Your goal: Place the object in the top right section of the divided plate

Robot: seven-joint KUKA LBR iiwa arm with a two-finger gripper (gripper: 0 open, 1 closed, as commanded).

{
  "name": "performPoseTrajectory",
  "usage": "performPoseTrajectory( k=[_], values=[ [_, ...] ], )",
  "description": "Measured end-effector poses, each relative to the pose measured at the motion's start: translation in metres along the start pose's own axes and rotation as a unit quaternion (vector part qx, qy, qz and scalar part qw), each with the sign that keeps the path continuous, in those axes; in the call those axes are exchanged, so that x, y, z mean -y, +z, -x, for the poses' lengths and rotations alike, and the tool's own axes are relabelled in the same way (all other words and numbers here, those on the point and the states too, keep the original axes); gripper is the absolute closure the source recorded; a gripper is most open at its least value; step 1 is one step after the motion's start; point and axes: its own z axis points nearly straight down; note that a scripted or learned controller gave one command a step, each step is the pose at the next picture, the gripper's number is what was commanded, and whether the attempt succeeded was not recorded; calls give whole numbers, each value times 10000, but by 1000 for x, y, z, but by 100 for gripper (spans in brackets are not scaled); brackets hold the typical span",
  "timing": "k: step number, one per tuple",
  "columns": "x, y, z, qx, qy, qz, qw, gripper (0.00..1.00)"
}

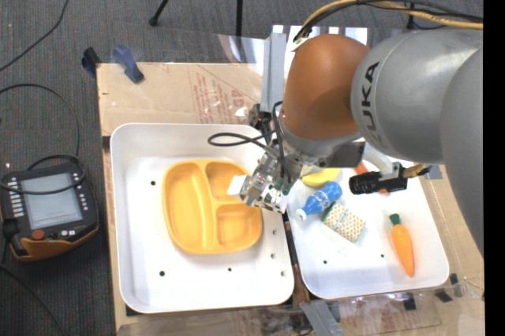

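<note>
Arm pose: the arm [418, 102] reached in from the right, its orange band [323, 86] above the seam between the two bins. The wrist pointed down and to the left. The gripper [264, 190] sat low over the right rim of the yellow divided plate [207, 208] in the left bin [138, 248].

Surroundings: the right bin [371, 267] held a blue bottle [319, 202], a yellow item [322, 177] partly under the wrist, a patterned packet [345, 222] just beside the bottle, and a toy carrot [402, 245] well apart near the right wall. A black cable [233, 140] looped over the left bin behind the plate. A teach pendant [49, 208] lay on the floor to the left of the bench.

Gripper: state not readable, as the wrist and its fittings hid the tip. A small white object [237, 185] showed at the tip, over the plate's upper right section near the divider. Could not tell whether it was held, or resting on the plate.
</note>
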Motion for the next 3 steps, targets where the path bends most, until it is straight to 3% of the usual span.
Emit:
performPoseTrajectory(
  k=[1, 2, 3],
  values=[
    [0, 0, 0, 3, -1, 3, 10000, 0],
    [0, -9, 1, -5, 0, -1, 10000, 100],
    [52, 1, -12, -6, 361, -1, 9993, 100]
  ],
)
